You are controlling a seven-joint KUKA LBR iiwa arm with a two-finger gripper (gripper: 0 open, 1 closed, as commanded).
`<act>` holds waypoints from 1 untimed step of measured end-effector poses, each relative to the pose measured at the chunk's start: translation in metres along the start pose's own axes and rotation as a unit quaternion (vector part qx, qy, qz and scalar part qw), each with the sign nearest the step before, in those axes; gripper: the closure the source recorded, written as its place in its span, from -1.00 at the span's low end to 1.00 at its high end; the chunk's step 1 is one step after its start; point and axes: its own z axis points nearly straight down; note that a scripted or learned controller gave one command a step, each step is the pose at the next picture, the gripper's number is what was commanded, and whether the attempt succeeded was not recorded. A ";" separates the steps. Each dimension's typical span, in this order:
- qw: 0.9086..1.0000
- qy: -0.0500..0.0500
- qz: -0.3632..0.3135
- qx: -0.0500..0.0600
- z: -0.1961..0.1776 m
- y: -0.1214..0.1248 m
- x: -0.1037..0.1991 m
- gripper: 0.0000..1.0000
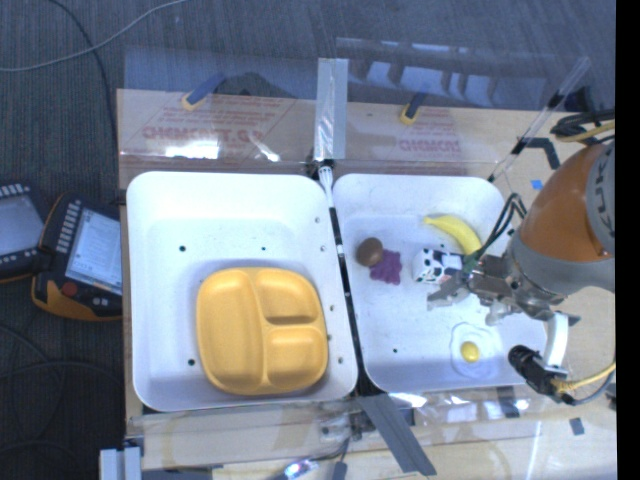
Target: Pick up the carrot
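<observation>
I read no clear writing; the red print on the cardboard beyond the bins is illegible. Left white bin (150, 268) holds a yellow compartment tray (262, 328). Right white bin (400, 368) holds a yellow banana (455, 231), brown kiwi (370, 250), purple grape cluster (387, 267), black-and-white cow toy (433, 262), and fried-egg toy (470, 350). I cannot pick out the carrot. The gripper (462, 286) hangs near the right edge; how it stands I cannot tell.

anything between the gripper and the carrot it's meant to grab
Cannot tell: the arm covers the right bin's right side, where a carrot may lie. The gripper sits by the cow toy, with banana, grapes and fried egg close around.
</observation>
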 end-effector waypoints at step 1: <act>1.000 0.006 0.006 -0.003 0.065 0.016 -0.044 -1.00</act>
